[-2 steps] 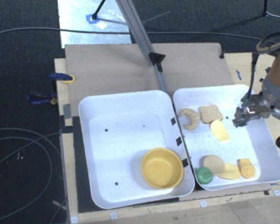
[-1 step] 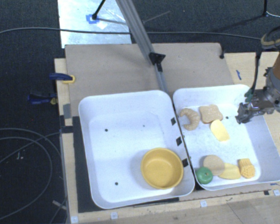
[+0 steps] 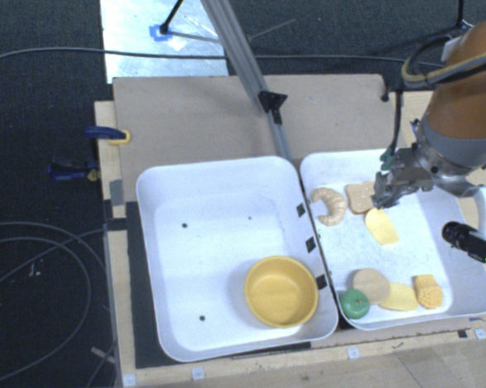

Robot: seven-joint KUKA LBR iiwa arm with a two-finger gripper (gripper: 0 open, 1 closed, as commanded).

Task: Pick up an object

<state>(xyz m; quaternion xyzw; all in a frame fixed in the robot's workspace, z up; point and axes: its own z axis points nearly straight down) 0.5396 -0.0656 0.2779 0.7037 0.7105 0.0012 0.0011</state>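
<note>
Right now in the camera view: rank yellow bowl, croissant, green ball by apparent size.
1. yellow bowl, by far the largest, in the left bin.
2. croissant, in the right bin.
3. green ball, smallest, though the margin under the croissant is modest.

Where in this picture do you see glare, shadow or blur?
Camera view: bright glare on the floor patch at top; both white bins look washed out, with soft shadow only along their rims; the yellow bowl is fairly crisp; the end effector is dark and slightly blurred, its detail hard to read.
</note>
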